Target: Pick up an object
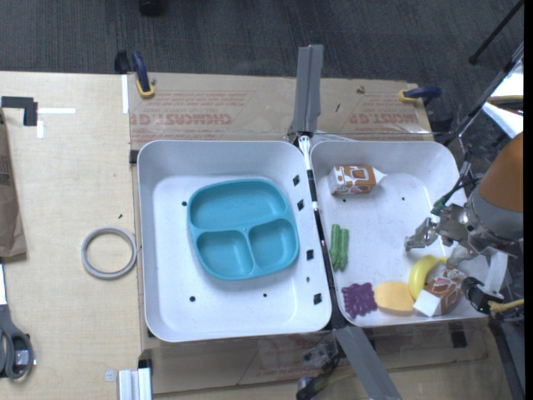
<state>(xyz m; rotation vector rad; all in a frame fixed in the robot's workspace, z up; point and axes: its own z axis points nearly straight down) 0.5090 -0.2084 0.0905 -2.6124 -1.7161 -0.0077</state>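
Several small things crowd the near right corner of the right bin (391, 215), and that crowding is the main hazard. The pincer (426, 236) hangs low over that corner, reaching in from the right, just left of the arm's orange band (508, 182). Whether its fingers are spread or pressed together cannot be told at this slant, and nothing shows between them.

Just near of it lies a yellow banana (423, 270). A yellow-orange lump (393, 297) touches the banana on its left, and a packet (443, 290) with a white block (425, 304) sits against it on the right, hard by the bin wall. A descent here would likely land on two things at once, or nudge the banana aside so the fingers close on air. The wall so near on the right could also catch a finger or the wrist.

Easier picks lie apart from the cluster: purple grapes (359, 298) at the near left, a green pod (339, 247) along the left wall, and a small carton (354, 180) at the far side. The pod lies flat and thin, so it may slip out of a pinch.

The left bin (158, 223) holds a blue tray (242, 228), and a grey ring (109, 252) lies on the bench (58, 190), both well away from the arm.
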